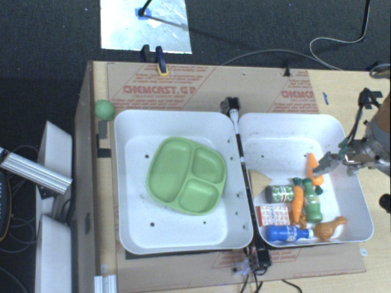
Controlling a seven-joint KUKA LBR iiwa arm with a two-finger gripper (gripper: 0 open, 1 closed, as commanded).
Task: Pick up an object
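My gripper (326, 163) hangs over the right side of the right bin (287, 136), reaching in from the right. Its tip is right beside a small orange piece (313, 165); whether it touches or holds that piece I cannot tell. Just below lie a green bottle (313, 206), an orange carrot (297, 202) and a green-labelled can (280, 193). Along the bin's front edge sit a red and white box (273, 215), a blue bottle (286, 232) and a tan drumstick (330, 227).
The left bin (137, 224) holds a green divided plate (186, 175). A green ball (104, 109) rests on the bench at the left bin's far corner. Cables run across the floor behind the bench.
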